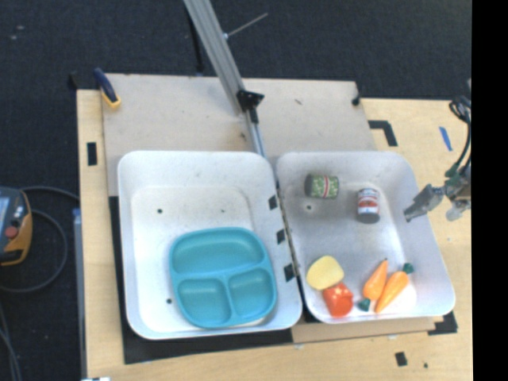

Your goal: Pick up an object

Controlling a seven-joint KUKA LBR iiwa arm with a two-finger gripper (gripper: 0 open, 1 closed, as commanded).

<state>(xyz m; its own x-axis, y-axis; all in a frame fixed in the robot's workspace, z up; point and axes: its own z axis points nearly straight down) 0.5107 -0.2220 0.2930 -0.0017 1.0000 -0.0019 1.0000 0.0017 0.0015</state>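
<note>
The right bin (pixel 349 165) holds several small items. A green can (pixel 322 186) lies on its side near the back, and a red-and-white can (pixel 367 204) sits just right of it. At the front are a yellow piece (pixel 325 273), a red pepper (pixel 338 299) and two orange carrots (pixel 385 286). My gripper (pixel 438 203) hovers at the bin's right rim, right of the red-and-white can and apart from it. It is open with nothing between its fingers.
The left bin (pixel 135 173) holds a teal divided plate (pixel 222 276) at its front. A slanted metal rail (pixel 214 46) runs from the top down to the gap between the bins. A cable and a yellow box (pixel 14 227) lie off the bench at left.
</note>
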